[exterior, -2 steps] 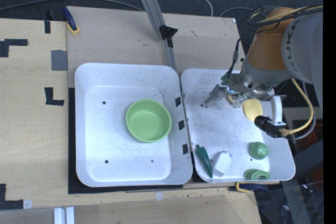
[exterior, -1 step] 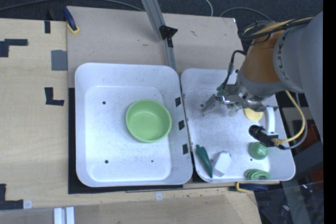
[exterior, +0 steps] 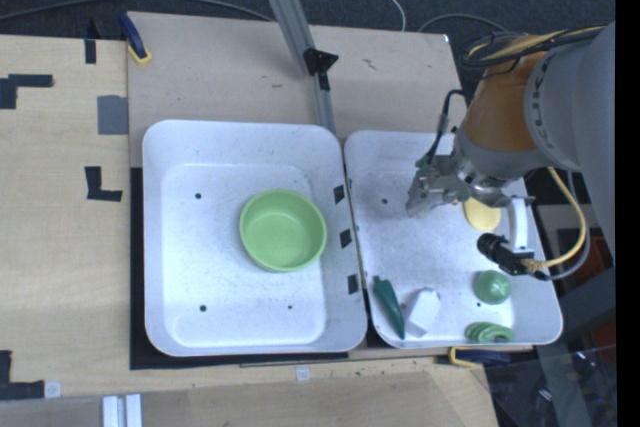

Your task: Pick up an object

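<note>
A green bowl [exterior: 283, 230] sits upright in the left bin [exterior: 180, 155]. The right bin [exterior: 385, 150] holds a dark green flat piece [exterior: 388, 306] and a small white block [exterior: 422, 310] near its front edge. Further right lie a green ball-like object [exterior: 491, 286], a flat green ring piece [exterior: 489, 332] at the front right corner, and a pale yellow object [exterior: 484, 215] partly hidden under the arm. My gripper [exterior: 428, 192] hangs over the middle of the right bin, above bare floor, with nothing seen between its fingers.
A slanted grey pole [exterior: 285, 0] with a black clamp [exterior: 319, 61] crosses the bench behind the bins. Cables [exterior: 560, 245] loop beside the arm at the right bin's edge. A blue and yellow clip [exterior: 135, 38] lies at the bench's back left.
</note>
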`<state>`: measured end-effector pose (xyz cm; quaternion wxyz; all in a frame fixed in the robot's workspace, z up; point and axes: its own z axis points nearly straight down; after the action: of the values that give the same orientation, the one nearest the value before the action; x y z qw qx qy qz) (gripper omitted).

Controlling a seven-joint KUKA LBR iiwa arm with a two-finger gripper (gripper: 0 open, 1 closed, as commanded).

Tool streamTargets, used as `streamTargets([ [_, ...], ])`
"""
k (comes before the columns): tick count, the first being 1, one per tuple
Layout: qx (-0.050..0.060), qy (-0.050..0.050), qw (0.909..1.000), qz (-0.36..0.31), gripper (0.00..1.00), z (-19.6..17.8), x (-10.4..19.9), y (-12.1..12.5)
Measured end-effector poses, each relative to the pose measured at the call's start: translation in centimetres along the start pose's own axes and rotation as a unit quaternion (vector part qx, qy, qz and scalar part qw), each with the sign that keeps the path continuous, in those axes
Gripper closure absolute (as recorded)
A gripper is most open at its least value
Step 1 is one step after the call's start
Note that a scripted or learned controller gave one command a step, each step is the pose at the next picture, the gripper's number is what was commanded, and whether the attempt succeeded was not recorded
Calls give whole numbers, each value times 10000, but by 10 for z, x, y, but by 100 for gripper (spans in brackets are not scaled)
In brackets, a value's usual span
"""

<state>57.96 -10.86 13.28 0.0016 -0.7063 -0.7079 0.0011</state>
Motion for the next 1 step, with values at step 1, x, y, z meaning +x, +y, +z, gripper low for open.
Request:
streamTargets([
  [1, -31, -4, 10000, 2, 100, -43, 4, -3],
])
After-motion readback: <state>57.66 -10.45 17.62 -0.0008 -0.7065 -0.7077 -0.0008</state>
